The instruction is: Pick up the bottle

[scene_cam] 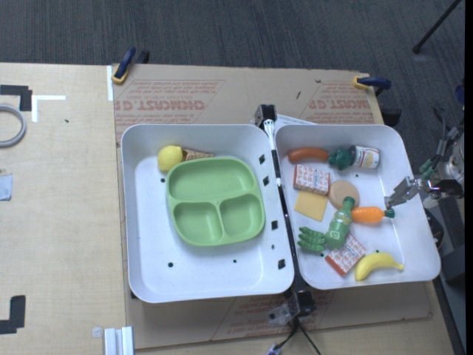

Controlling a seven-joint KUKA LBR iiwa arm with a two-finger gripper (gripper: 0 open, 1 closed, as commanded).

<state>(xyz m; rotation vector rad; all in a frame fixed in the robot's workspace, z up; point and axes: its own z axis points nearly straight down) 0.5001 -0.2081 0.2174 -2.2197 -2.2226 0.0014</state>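
My gripper (403,192) is hovering over the right edge of the right bin (411,237), and its fingers are standing apart with nothing between them. It is sitting just beside the carrot (367,214), whose green tip is pointing toward that right edge.

The bottle (340,222) (green, lying tilted with its neck toward the far side) is resting near the middle of the right bin, toward the near edge. It is touching the round disc (344,193) at its neck and the green glove (312,239) at its base. The carrot is lying just beside it on the right, between the bottle and my gripper.

A banana (378,265) is lying in the near right corner, with a red-and-white packet (345,256) beside it. A cheese slice (311,205) is sitting left of the bottle, and a red-and-white box (312,178) is lying beyond that. Along the far edge, a sausage (308,154) and a jar (355,157) are lying side by side.

In the left bin (140,220), a green tray (215,200) is taking up the middle, and a lemon (170,156) is sitting in the far left corner, touching the tray.
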